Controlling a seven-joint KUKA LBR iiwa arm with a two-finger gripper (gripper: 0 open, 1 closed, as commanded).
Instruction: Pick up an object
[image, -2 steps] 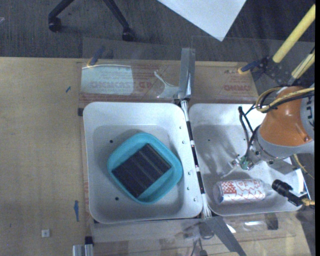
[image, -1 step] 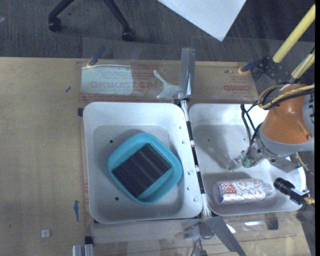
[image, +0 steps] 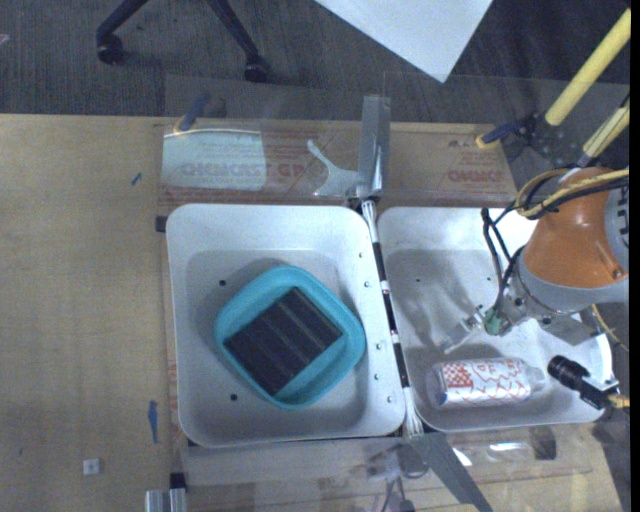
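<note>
Two white bins sit side by side on the worktop (image: 80, 300), and nothing has been lifted from either as far as this view tells. In the left bin (image: 190, 240) lies a teal square dish (image: 345, 345) with a dark ribbed block (image: 280, 340) resting inside it, well away from the arm. The right bin (image: 420, 240) is where the action is: the arm (image: 570, 250) reaches in from the right, orange band up top, and the gripper (image: 487, 322) hangs low over the middle of that bin. Its tip is small and blurred here, so I cannot tell how far apart the fingers stand, and nothing can be seen held between them. The likeliest target, a white bottle with a red chequered label (image: 485, 382), lies on its side along the near wall of the right bin, cap pointing right. It sits just on the near side of the gripper, close but apart, no contact on show. So by my reading the pick is early going: approach made, grasp not yet done, lift all to come. What's left is to bring the fingers nearer over the bottle's body, straddle it across its width, close and raise
</note>
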